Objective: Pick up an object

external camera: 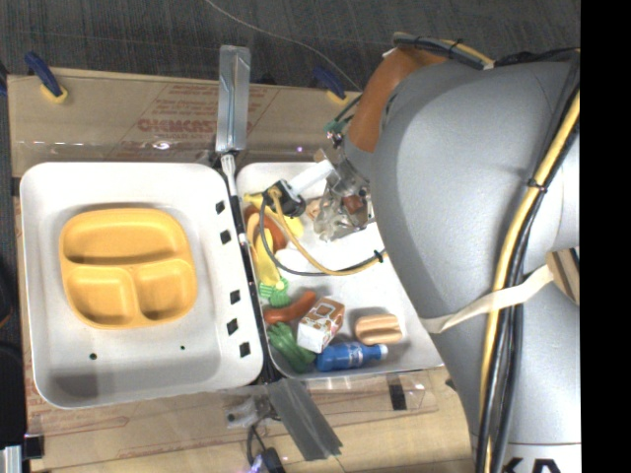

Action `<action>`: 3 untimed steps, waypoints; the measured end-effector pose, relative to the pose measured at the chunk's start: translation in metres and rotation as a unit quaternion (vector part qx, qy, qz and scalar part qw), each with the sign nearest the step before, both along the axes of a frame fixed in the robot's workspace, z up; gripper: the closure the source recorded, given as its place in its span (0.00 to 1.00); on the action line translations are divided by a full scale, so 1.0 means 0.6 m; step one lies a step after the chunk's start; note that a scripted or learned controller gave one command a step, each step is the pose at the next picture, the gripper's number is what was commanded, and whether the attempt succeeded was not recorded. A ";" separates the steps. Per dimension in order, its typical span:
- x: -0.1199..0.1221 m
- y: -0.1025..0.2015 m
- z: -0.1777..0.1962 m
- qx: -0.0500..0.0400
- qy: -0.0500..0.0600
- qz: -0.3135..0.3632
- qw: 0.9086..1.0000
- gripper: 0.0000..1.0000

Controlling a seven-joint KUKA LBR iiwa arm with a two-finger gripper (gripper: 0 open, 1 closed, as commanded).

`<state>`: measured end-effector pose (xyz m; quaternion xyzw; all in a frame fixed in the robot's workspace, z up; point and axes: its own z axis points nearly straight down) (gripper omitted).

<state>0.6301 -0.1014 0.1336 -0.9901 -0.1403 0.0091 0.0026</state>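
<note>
My gripper (337,217) hangs over the far middle of the right bin (419,338), under the grey arm that covers the bin's right side. Nothing shows between its fingers. Toys crowd the bin's left and near parts. A yellow banana (264,254) and an orange piece (266,227) lie along the left wall, just left of the gripper. Nearer the front lie a red sausage (289,308), a small brown and white carton (320,324), a tan bun (378,327), a blue bottle (347,356) and a green toy (288,345).
The left bin (39,264) holds a yellow divided tray (126,263). A ridge with black clips (235,284) separates the two bins. A yellow cable loops over the right bin's floor. The arm's bulk hides the bench to the right.
</note>
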 end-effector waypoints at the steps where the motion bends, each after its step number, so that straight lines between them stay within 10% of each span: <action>1: -0.117 -0.029 -0.072 0.000 -0.005 -0.010 1.000 0.00; 2: 0.025 0.048 0.103 0.000 -0.012 0.045 0.999 0.00; 3: -0.004 -0.002 0.020 0.000 -0.005 -0.037 0.999 0.00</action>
